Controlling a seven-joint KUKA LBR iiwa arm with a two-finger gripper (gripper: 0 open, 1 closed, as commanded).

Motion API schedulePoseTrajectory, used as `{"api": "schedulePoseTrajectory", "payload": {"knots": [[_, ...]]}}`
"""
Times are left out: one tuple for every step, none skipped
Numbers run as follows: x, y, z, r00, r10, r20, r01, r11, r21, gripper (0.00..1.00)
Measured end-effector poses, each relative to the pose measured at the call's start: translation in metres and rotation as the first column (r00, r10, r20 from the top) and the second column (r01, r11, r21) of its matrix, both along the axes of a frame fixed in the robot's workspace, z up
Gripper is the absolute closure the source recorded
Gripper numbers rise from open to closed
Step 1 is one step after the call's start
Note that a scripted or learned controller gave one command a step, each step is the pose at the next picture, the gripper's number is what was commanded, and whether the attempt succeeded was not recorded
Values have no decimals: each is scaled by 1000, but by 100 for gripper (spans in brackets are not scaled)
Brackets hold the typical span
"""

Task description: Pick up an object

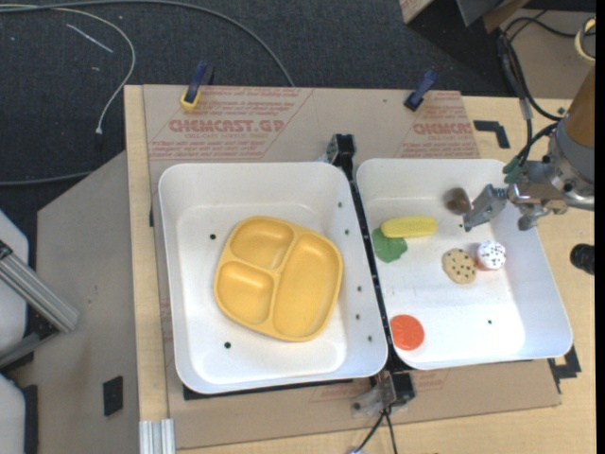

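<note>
the gripper (501,206) hangs over the far right part of the right bin (539,334), its 2 fingers spread apart with nothing between them. one fingertip sits just beside a small brown lump (458,200) near the bin's far wall.

any of 6 small things here could serve as the object. closest to the fingers are the brown lump, a white ball with coloured dots (492,254) and a round cookie (459,267) that touches it on its left. further left lie a yellow oblong piece (409,226) and a green piece (388,245) touching it, both near the bin's left wall. an orange disc (407,332) lies alone toward the near left corner.

all look like light plastic toy food, stiff and probably smooth, so likely to slip out of a loose pinch. the disc and cookie lie flat and offer little edge. the yellow piece looks the best bet: grasp it across its narrow width. the ball may roll away.

the left bin (180,253) holds a yellow divided plate (279,277).
</note>
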State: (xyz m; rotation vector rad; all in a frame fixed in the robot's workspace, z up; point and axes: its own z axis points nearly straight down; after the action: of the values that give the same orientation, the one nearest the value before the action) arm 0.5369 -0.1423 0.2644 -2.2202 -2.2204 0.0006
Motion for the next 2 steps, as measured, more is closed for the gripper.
{"api": "schedulePoseTrajectory", "payload": {"knots": [[5,2,-61,1000,0,-5,0,1000,2,0],[6,-4,-104,1000,0,-3,0,1000,1,0]]}}
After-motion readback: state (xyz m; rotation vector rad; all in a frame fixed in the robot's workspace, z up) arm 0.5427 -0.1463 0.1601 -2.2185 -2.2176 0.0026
